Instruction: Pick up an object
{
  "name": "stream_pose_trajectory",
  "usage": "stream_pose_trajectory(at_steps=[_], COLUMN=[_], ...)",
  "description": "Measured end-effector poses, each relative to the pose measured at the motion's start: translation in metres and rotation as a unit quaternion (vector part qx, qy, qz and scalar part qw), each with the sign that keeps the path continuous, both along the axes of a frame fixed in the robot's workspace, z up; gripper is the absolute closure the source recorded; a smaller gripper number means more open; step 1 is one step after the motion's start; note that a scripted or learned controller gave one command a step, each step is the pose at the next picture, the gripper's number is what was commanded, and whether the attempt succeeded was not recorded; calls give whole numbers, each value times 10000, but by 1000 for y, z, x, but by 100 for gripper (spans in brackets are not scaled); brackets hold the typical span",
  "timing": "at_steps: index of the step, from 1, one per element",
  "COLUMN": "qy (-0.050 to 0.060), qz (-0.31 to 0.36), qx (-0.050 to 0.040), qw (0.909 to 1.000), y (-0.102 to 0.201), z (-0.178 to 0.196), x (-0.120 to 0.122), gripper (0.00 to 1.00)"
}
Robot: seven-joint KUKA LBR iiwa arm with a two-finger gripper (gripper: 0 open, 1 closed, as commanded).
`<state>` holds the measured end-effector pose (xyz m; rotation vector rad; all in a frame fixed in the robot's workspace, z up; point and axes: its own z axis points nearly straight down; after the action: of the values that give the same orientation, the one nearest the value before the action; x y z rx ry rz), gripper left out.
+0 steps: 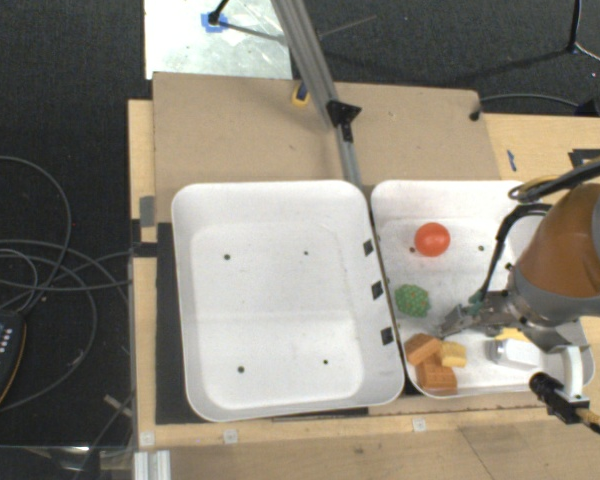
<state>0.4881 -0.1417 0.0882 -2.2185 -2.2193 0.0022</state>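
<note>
Two shallow white bins side by side on a tan bench [280, 128]: left bin [280, 218] broad and bare-floored, right bin [460, 203] holding a small scatter of objects. In the right bin, a red-orange ball [432, 239] toward the far side, well apart from the rest. Nearer the dividing wall, a green bumpy ball [412, 299]. At the near-left corner of that bin, a cluster of blocks: an orange block [422, 349], a second orange block [439, 376] just beside and touching it, and a pale yellow block [454, 354] against their right side. A whitish object [508, 351] lying further right, partly under the arm, kind unclear.

Reaching in from the right, the grey arm with its orange band [570, 253] over the right bin. Gripper [458, 318] low over the bin floor, pointing left, between the green ball and the block cluster, just above the yellow block. Nothing visibly between the fingers; open or closed cannot be told at this angle and blur.

Slanted metal pole [315, 53] crossing the far bench. Black cables [40, 258] on the dark floor at left.
</note>
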Motion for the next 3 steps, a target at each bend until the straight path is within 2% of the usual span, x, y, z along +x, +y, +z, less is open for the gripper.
stream_pose_trajectory(at_steps=[1, 2, 3], qy=[-29, -56, -57], qz=[-2, 21, 28], qx=[-7, -20, -18], qw=[10000, 10000, 10000], y=[-1, -6, -2], z=[13, 75, 130], x=[2, 6, -1], gripper=[100, 100, 100])
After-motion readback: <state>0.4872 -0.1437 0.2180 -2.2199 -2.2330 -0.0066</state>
